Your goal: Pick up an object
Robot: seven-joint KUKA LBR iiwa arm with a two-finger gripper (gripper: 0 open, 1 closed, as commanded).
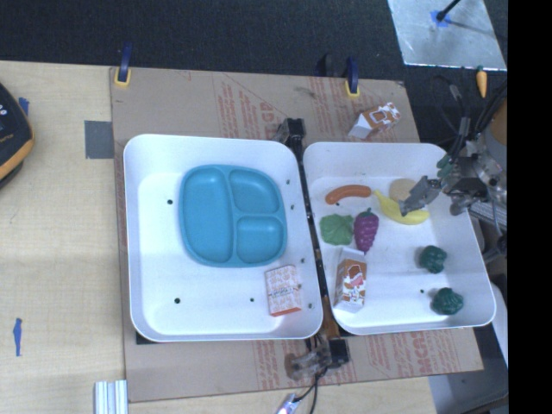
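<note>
My gripper (pixel 434 202) hangs over the right bin's (pixel 405 316) far right side, open, with nothing between its fingers. One dark finger (pixel 417 195) reaches over a yellow banana (pixel 402 211) and a tan round piece (pixel 401 187). Left of them lie an orange sausage (pixel 348 194), a green leafy piece (pixel 337 228) and purple grapes (pixel 366 228). A small carton (pixel 352 283) lies near the front. Two dark green broccoli pieces (pixel 432 259) (pixel 447 300) sit at the right front.
The left bin (pixel 151 309) holds a blue divided plate (pixel 233 214) and a small packet (pixel 283 290). Another small carton (pixel 375 121) lies on the cardboard behind the right bin. A yellow and black device (pixel 10 136) sits at the far left edge.
</note>
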